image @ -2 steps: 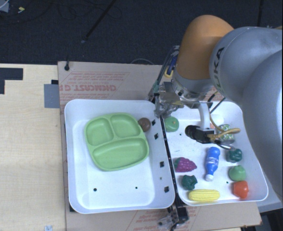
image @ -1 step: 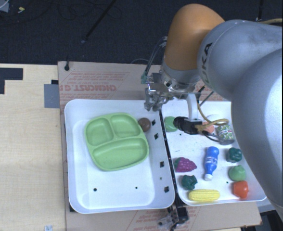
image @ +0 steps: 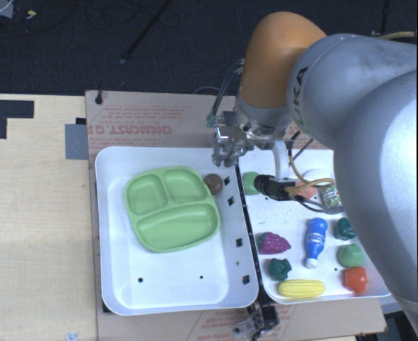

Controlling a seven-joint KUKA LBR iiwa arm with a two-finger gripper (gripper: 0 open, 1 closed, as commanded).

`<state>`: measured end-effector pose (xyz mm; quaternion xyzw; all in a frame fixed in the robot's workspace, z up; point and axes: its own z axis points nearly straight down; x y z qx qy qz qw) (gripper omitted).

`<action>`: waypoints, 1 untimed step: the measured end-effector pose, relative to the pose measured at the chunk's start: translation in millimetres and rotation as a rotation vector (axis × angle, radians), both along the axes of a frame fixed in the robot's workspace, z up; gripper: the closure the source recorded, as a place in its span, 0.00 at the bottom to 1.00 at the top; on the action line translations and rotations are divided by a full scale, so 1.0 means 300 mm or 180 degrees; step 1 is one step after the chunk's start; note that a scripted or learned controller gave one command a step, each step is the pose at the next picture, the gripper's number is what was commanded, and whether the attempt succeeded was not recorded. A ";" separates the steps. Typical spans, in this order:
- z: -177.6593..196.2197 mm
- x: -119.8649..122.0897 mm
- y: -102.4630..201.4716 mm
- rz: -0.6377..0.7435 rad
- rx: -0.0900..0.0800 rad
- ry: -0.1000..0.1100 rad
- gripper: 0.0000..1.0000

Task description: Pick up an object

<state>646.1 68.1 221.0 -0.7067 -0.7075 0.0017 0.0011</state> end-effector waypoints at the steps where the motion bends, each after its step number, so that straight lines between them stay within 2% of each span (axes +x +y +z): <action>1: 0.045 -0.012 0.015 -0.0002 0.0004 -0.0010 1.00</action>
